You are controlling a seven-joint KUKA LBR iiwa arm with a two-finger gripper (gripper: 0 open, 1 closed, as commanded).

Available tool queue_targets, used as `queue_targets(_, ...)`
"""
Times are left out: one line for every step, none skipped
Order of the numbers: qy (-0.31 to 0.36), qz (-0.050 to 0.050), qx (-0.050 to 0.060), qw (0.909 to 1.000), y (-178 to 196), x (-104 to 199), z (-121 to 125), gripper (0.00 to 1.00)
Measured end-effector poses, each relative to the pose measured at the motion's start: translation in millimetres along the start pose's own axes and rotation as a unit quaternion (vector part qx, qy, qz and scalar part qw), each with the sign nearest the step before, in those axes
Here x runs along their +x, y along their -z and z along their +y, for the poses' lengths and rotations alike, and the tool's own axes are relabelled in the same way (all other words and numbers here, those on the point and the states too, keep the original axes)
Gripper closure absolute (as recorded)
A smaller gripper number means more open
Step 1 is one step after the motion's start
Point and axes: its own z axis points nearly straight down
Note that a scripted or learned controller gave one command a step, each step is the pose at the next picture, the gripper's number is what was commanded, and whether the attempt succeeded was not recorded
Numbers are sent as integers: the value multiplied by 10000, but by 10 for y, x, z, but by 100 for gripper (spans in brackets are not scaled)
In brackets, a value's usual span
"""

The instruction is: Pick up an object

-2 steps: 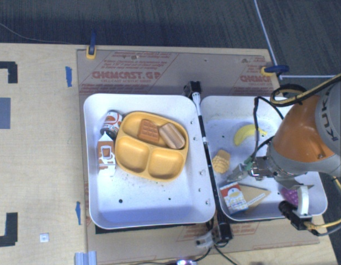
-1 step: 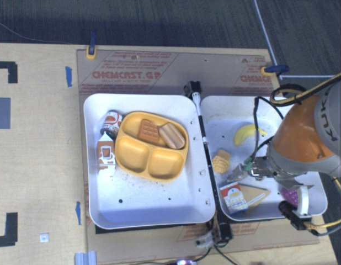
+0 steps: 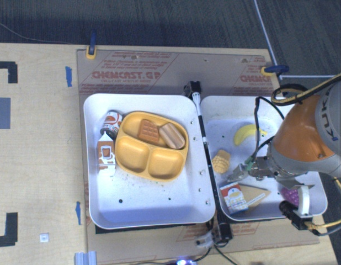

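Camera view, looking down: the arm's tool (image 3: 240, 171) hangs low in the right bin (image 3: 225, 112), whether spread or pressed together I cannot tell, with a corn cob (image 3: 220, 161) just left of it and a small carton (image 3: 234, 197) just below.

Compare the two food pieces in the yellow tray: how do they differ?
The waffle piece is squarish, darker orange-brown and gridded; the bread piece is rounded, paler and smooth. The waffle lies left, the bread right. Both share the top compartment of the yellow tray.
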Motion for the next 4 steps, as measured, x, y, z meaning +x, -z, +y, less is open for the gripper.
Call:
queue_targets(-24,-60,-41,10000,112,-53,16,100)
queue_targets(-1,29,103,9999,951,710,-32,100)
queue_targets(-5,26,105,9999,951,689,-34,100)
queue_targets(-6,20,88,10000,1026,575,-26,100)
